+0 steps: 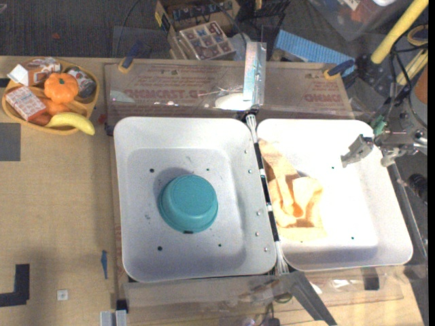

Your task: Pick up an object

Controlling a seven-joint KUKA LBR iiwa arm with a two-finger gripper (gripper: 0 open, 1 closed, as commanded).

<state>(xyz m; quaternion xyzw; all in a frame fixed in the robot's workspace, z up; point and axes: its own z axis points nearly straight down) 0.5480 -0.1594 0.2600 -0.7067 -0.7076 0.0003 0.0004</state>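
A teal bowl (189, 203) lies upside down in the middle of the left bin (136, 141). A crumpled orange and cream cloth (292, 195) lies against the left wall of the right bin (380, 243). My gripper (371, 154) hangs over the right bin's upper right part, well to the right of the cloth. Its fingers (353, 151) stand apart, open, with nothing between them.
A basket (20, 111) with a small pumpkin, a banana and small boxes sits at the far left of the bench. Cardboard and a clear divider (253, 73) stand behind the bins. Cables and a yellow tube (401, 22) crowd the upper right.
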